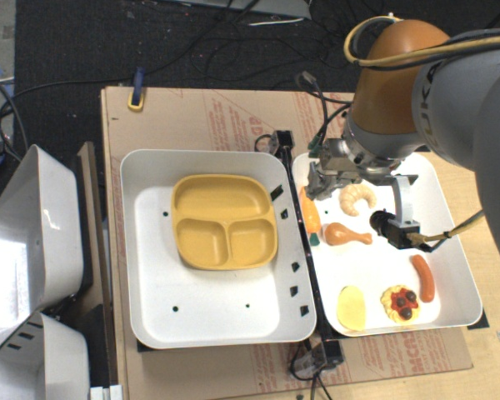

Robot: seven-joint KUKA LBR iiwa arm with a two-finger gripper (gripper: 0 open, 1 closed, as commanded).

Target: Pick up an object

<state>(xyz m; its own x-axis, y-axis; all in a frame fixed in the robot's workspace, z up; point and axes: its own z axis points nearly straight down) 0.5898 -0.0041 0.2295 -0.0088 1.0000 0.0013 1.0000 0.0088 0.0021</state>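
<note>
**Pincer low over the right bin's food**

Camera view: the pincer (360,192) hangs over the croissant (357,196), the arm's bulk hiding its upper part; I cannot tell its state. The right bin (454,223) holds a drumstick (346,235), carrot (311,212), sausage (424,277), pizza (400,302) and yellow slice (352,307). The left bin (146,248) holds a yellow divided tray (225,221).

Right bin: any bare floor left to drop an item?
Yes. In the right bin, bare floor sits mid-bin, bordered by the drumstick, sausage and yellow disc. The upper left is crowded: croissant, carrot and the gripper. The left bin has bare floor below the yellow tray.
</note>
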